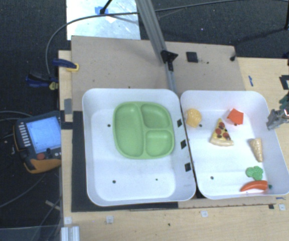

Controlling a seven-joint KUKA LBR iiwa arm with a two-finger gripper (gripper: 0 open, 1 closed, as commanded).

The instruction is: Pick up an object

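The right white bin (204,185) holds several toy foods: a yellow bun-like piece (193,117) near its top left, a pizza slice (221,133) in the middle, an orange block (235,116) beside it, a beige cone (257,148) at the right, and a green broccoli piece (254,172) above a red chili (254,186) at the bottom right. My gripper (280,118) hovers at the bin's right rim, apart from every object, nearest the cone and the orange block.
The left white bin (99,185) holds a green divided plate (143,129). A grey pole (152,24) slants down to the bins' top junction. A teach pendant (39,139) lies off the bench at left.
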